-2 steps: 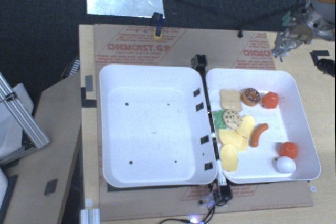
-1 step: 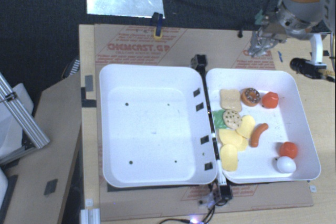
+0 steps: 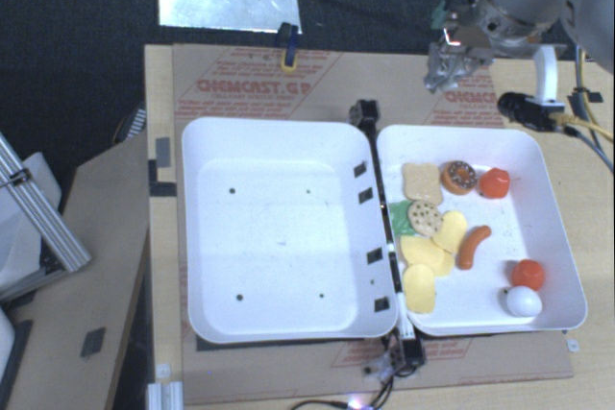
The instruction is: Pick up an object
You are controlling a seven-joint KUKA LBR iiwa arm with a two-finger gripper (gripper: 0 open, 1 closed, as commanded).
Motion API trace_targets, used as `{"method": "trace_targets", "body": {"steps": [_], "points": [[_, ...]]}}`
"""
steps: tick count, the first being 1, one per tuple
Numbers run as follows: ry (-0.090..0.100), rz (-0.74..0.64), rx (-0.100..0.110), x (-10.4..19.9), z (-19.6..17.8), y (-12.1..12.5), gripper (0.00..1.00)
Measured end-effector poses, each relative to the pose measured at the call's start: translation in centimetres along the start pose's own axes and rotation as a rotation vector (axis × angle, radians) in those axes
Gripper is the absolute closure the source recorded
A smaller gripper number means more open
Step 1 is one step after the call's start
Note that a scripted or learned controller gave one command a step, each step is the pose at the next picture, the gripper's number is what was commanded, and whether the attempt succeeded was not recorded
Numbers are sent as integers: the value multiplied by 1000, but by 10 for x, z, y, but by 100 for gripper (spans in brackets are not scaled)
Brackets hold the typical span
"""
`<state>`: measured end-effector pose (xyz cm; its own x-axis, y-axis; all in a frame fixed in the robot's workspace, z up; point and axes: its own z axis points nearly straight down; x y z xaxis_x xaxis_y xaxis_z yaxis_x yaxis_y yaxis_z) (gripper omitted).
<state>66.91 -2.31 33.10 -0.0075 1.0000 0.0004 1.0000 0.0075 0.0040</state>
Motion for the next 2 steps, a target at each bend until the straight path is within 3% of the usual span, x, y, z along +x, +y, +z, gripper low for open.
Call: {"method": "trace_targets", "body": {"steps": [2], "points": [[0,1,0,101,-4,0,100]]}}
